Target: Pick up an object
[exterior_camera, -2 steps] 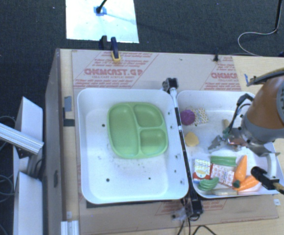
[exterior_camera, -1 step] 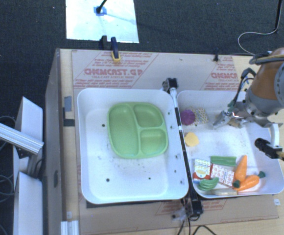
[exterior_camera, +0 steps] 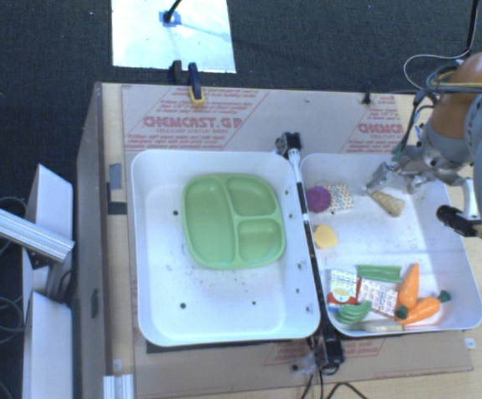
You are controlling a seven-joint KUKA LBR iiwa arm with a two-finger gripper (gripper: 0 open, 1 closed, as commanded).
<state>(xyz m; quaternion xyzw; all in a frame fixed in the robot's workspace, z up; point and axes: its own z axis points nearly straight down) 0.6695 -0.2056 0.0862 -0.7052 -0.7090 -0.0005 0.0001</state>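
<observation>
My gripper hangs over the far part of the right bin, below the orange band of the arm. Just in front of it a tan, cone-like piece lies on the bin floor; whether the gripper touches it I cannot tell. To its left sit a purple item and a patterned packet, with a yellow piece nearer the divider. At the near end lie a green strip, two orange carrots, a printed box and a green pod.
The left bin holds a green divided plate. A black clamp bar runs between the bins. Cables loop behind the arm at the far right.
</observation>
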